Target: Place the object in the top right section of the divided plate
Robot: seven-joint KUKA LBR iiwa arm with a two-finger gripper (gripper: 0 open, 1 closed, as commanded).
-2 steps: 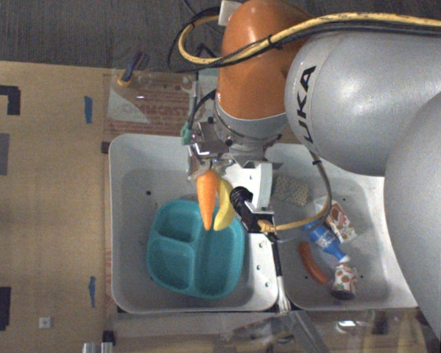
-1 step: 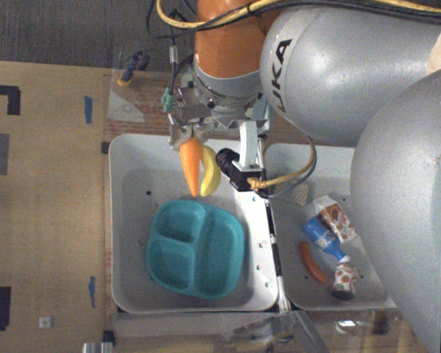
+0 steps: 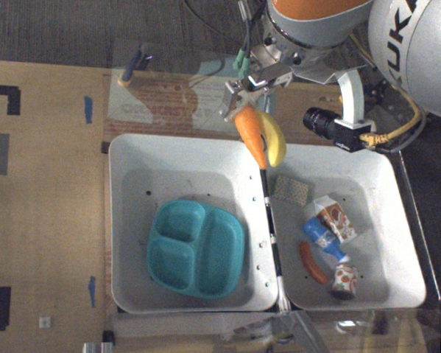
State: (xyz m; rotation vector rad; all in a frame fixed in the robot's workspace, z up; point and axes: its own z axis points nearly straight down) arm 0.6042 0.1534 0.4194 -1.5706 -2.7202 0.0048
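Teal divided plate (image 3: 196, 248) waits in the left bin (image 3: 125, 160) while I carry a carrot (image 3: 250, 135) and banana (image 3: 273, 138) above the shared rim.

From my seat, the plate lies flat mid-bin with its top right section facing one o'clock, free to receive the object. At twelve o'clock from the plate, the gripper (image 3: 246, 100) hangs over the divider between bins, and I judge it is mid-transfer toward the plate. The carrot's top sits pinched between its fingers; the banana hangs pressed against the carrot's right, and I cannot tell whether it is clamped too. In the right bin (image 3: 406, 219) lie a sausage (image 3: 313, 263) and small cartons (image 3: 330, 226), well apart from the gripper.
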